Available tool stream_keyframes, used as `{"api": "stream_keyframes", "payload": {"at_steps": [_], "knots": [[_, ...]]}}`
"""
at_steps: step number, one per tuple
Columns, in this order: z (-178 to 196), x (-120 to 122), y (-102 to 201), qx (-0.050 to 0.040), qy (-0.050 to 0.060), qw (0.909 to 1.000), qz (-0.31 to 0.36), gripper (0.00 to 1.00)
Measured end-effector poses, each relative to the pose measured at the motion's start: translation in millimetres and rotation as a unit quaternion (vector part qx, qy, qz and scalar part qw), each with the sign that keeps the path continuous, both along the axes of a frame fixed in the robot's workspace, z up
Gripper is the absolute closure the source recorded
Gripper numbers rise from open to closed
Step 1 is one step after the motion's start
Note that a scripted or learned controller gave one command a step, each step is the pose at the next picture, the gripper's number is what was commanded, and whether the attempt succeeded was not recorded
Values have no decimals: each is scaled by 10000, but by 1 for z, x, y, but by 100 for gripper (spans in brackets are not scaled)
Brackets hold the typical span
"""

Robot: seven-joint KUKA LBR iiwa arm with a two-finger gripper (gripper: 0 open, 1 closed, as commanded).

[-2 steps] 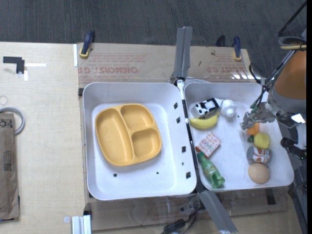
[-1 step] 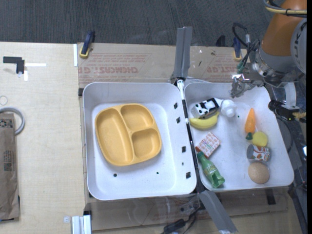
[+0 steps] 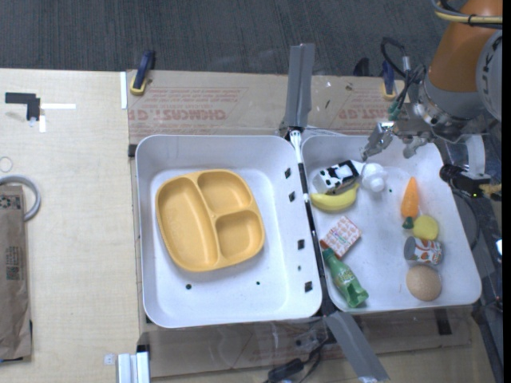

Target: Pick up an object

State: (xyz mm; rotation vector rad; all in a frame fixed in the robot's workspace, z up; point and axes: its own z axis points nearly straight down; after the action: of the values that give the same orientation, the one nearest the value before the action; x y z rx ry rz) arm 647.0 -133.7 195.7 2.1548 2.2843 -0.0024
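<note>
My gripper (image 3: 394,145) hangs over the back edge of the right bin (image 3: 459,214), open, with nothing between its fingers. Just in front of it and to the left lie a small white ball (image 3: 373,179), a black-and-white toy cow (image 3: 335,175) and a banana (image 3: 334,200). An orange carrot (image 3: 409,198), a lemon (image 3: 425,227), a small can (image 3: 423,250) and a brown egg-shaped thing (image 3: 424,282) run down the bin's right side. A red-and-white box (image 3: 341,235) and a green bottle (image 3: 345,278) lie at its left.
The left bin (image 3: 152,286) holds a yellow divided plate (image 3: 209,219). A grey divider post (image 3: 299,86) rises between the bins at the back. Cardboard (image 3: 207,102) lines the bench behind them. Cables (image 3: 471,186) hang at the right bin's right edge.
</note>
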Motion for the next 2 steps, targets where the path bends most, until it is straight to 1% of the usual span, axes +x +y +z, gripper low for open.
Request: {"api": "stream_keyframes", "payload": {"at_steps": [1,2], "knots": [[-68,-28,-61,2,7,9988,-482,0],[-104,-32,-60,4,8,9993,-380,0]]}}
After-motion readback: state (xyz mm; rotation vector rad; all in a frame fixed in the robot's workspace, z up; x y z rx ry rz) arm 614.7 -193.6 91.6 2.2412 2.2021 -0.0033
